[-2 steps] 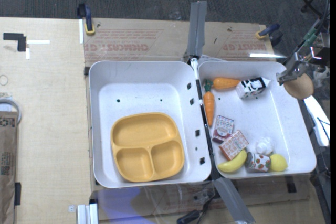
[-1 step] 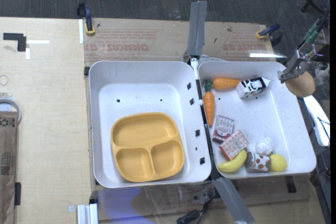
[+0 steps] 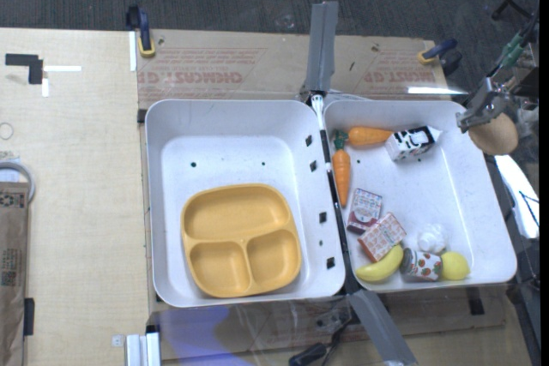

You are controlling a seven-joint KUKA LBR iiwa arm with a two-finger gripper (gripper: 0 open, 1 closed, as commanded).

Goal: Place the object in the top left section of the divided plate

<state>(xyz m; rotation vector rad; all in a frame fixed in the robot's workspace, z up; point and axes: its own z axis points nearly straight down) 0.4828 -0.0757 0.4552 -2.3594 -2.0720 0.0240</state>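
Note:
A yellow divided plate (image 3: pixel 185 229) lies in the left bin (image 3: pixel 163 184), toward its front. It has one wide section at the back and two smaller ones at the front, all bare. My gripper (image 3: pixel 486 119) hovers at the far right, over the right bin's back right corner. It is shut on a tan egg-shaped object (image 3: pixel 497 135), which hangs below the fingers and overlaps the bin's rim. The plate is far to the left of the gripper.
The right bin (image 3: pixel 480 210) holds two carrots (image 3: pixel 341 174), a black and white toy (image 3: pixel 412 142), two printed packets (image 3: pixel 375 225), a banana (image 3: pixel 381 266), a small can (image 3: pixel 422 264), a lemon (image 3: pixel 455 267) and a white crumpled piece (image 3: pixel 431 236). A grey divider (image 3: pixel 322 47) stands behind the bins.

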